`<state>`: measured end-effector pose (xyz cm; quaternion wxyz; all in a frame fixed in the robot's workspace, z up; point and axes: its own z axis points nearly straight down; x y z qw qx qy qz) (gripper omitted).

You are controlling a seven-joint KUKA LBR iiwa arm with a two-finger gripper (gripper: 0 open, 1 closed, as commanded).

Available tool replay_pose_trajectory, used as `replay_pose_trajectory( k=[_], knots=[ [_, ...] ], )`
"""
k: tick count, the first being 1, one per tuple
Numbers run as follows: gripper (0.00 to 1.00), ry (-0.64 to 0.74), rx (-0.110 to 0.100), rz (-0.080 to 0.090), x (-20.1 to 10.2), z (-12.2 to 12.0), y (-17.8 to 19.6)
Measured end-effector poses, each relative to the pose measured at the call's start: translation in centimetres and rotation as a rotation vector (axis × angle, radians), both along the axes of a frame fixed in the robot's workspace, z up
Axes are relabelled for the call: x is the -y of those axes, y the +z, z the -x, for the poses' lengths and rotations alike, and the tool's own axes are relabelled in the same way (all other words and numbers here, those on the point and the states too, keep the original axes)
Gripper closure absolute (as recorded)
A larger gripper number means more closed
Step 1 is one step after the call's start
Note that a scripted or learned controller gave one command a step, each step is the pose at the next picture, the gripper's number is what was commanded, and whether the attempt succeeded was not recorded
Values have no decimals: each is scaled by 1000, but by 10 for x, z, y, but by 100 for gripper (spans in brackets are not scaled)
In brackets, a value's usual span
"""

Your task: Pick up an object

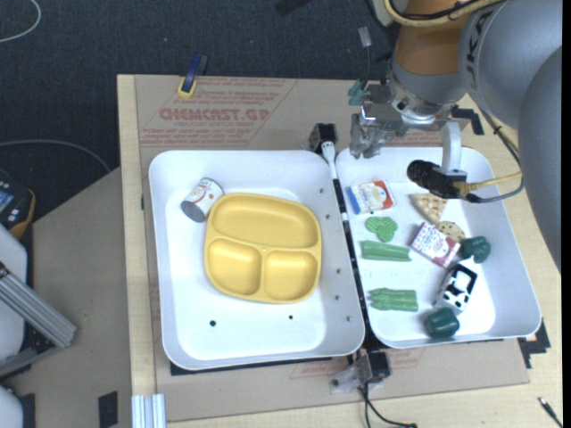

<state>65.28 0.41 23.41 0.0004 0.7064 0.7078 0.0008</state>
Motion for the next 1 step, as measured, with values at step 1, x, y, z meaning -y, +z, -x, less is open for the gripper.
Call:
replay_pose_trajectory(
  k=[1],
  knots=[
    [100, -3, -5, 1, 5, -4, -20]
  ],
)
